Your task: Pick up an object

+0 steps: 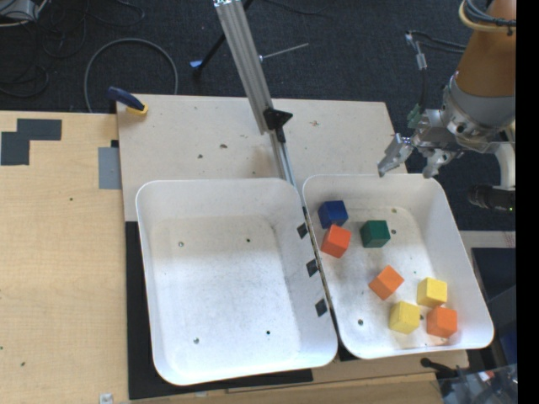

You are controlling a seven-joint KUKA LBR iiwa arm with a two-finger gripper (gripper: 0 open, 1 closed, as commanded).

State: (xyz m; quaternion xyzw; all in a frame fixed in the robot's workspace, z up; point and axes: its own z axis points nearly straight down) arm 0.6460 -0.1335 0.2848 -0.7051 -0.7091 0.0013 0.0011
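Arm (484, 74) raised, fingers (392, 160) spread over bin (450, 217) rim.

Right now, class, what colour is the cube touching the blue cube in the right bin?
Orange: the orange cube sits against the blue cube, seen in the camera view.

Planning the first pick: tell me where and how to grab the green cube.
Take the green cube from straight above, fingers on two opposite side faces. It sits flat and apart from the blue cube and orange cube on its left, so all sides look free. The gripper would likely need little turning.
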